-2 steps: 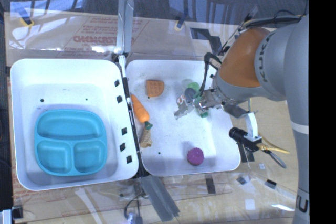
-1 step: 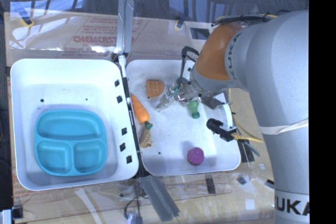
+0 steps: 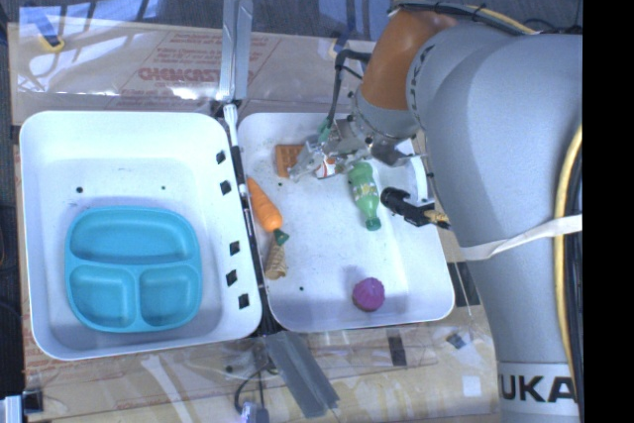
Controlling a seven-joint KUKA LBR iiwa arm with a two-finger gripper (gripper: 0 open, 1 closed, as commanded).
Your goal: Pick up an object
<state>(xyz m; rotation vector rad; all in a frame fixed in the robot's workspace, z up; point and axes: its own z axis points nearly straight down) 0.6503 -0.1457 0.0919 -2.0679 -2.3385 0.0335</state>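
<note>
The right bin [image 3: 317,297] holds an orange carrot [image 3: 264,205] by its left wall, a brown block [image 3: 288,158] at the back, a green bottle [image 3: 364,192], a purple ball [image 3: 369,293] near the front, and a small tan piece [image 3: 274,261]. My gripper [image 3: 323,154] hangs low over the back of the right bin, between the brown block and the green bottle's top. A small red and white item [image 3: 326,166] sits right under it. Whether anything is held there cannot be made out.
The left bin [image 3: 119,139] holds a blue divided tray [image 3: 134,265]. A black part lies at the right bin's right edge [image 3: 399,204]. My large grey arm [image 3: 495,144] covers the right side of the bench.
</note>
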